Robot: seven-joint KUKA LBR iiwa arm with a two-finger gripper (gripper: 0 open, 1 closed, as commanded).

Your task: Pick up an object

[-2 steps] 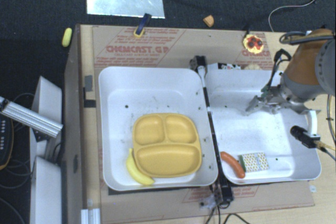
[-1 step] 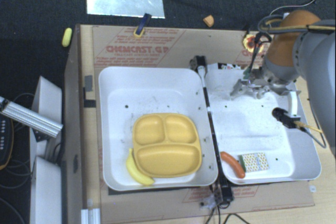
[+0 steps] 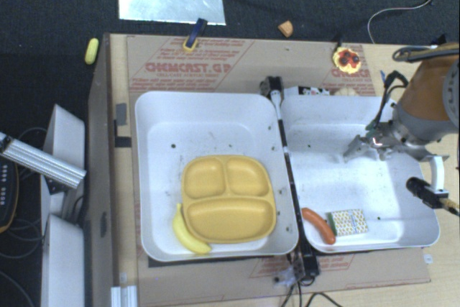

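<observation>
- The end effector (image 3: 363,146) hangs low over the right white plastic bin (image 3: 402,230), near its back wall; I cannot tell its state.
- The orange sausage-shaped toy (image 3: 318,224) and the small patterned rectangular packet (image 3: 348,222) lie at the bin's front edge (side by side), well apart from it.
- The left white bin (image 3: 154,126) holds a yellow divided plastic tray (image 3: 228,198) with a yellow banana (image 3: 187,234) against it.

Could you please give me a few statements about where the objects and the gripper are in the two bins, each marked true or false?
1. The yellow divided plate lies in the left bin. True.
2. The banana lies in the right bin. False: it lies in the left bin, beside the plate.
3. The hot dog lies beside the patterned sponge. True.
4. The gripper hovers over the plate. False: it is over the right bin.
</observation>
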